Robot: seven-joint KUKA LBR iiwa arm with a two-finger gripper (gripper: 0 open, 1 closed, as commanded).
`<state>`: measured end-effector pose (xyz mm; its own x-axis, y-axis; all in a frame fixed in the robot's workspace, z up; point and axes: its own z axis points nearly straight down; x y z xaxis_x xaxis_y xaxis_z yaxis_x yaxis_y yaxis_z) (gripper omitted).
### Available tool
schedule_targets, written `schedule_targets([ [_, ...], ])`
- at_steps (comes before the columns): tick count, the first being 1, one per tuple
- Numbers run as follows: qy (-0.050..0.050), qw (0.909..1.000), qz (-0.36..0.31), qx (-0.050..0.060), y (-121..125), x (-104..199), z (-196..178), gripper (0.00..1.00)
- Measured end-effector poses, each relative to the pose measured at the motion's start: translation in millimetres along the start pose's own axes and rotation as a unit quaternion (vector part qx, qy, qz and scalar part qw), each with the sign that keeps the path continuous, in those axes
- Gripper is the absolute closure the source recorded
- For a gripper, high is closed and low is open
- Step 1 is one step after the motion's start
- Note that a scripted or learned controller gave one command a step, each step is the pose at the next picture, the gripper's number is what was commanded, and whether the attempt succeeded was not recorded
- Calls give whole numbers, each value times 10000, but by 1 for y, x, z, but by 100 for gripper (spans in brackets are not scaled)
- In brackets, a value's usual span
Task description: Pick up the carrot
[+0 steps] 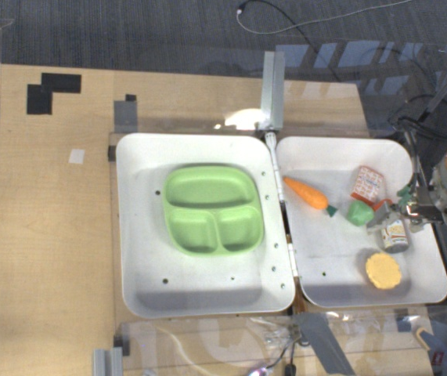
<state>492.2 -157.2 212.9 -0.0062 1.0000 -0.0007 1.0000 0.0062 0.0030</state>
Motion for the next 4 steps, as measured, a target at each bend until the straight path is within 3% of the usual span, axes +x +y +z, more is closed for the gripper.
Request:
schedule_targets([
  [1, 7, 9959, 902, 6, 29, 88, 29, 0],
  [2, 3, 9904, 1380, -8, 114, 68, 122, 0],
  [3, 0, 9955, 943, -3, 70, 17, 74, 0],
  [4, -6, 9980, 636, -42, 133, 35, 124, 0],
])
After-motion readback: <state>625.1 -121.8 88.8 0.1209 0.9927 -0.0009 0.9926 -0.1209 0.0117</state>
